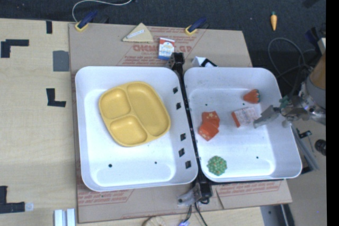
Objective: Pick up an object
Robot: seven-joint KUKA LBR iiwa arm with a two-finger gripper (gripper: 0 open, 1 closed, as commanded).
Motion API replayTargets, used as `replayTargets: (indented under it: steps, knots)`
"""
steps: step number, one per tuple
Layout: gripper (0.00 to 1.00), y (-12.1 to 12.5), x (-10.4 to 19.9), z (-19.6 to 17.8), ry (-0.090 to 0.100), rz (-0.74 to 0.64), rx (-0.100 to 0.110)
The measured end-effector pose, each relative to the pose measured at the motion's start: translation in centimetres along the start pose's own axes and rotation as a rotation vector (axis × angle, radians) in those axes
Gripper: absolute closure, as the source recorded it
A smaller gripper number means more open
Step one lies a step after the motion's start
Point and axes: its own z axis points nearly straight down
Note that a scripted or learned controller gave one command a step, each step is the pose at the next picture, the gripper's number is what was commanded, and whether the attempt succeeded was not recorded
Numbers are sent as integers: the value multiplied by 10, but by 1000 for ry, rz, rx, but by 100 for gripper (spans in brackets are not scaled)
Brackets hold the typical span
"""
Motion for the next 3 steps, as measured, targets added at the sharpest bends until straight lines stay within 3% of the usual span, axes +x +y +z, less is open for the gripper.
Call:
replayTargets:
  steps: [1,2,3]
  knots:
    - [0,71,12,106,-11,0,-17]
    - [0,114,-2,111,-3,-2,-6]
    - [0,153,53,116,-4,13,43]
